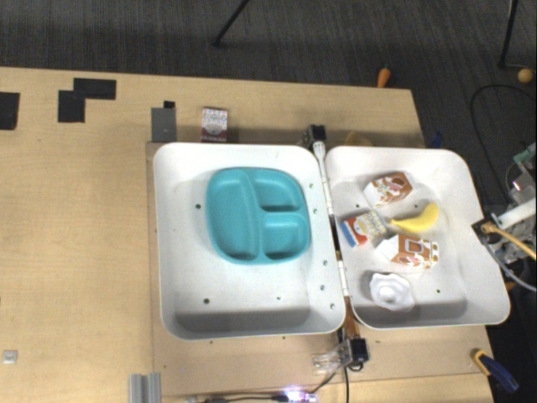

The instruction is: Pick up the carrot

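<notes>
Right of the teal divided plate [256, 215], which lies in the left white bin [180, 309], the right white bin [470, 305] holds a loose cluster of small things. Two flat packets printed in red and orange [388, 189] [417, 252] sit there, with a third small packet [362, 225] nearest the plate. A yellow curved piece [418, 219] lies between the packets, and a crumpled white item [391, 290] is at the near side. None of these reads plainly as a carrot, so I cannot tell for certain where it is. The yellow curved piece is the only tapered thing beside the plate. A small orange object [383, 76] sits well beyond the plate at the far edge of the bench [75, 250], too small to identify. If the carrot is a toy like its neighbours, it is probably light, stiff and rather smooth, so it may roll or slip out of a pinch. The best hold would be across its thicker middle, fingers set crosswise to its length. The packets lying close by could get caught in the grasp. I cannot tell the state of the end effector.
</notes>
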You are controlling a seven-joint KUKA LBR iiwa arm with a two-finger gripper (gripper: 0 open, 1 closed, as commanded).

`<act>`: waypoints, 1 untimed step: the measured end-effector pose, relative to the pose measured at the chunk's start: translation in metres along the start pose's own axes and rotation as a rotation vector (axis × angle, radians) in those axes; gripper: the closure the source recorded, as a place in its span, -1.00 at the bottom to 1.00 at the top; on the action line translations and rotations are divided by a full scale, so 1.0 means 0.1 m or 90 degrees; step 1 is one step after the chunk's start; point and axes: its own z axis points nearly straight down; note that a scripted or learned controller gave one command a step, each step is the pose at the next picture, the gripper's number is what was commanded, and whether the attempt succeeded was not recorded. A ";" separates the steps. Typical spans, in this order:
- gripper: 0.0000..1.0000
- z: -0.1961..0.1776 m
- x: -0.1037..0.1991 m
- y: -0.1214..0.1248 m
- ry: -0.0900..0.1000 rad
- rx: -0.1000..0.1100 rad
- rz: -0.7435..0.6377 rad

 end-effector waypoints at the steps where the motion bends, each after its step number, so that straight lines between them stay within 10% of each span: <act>1: 1.00 0.19 0.00 0.00 0.001 0.001 0.089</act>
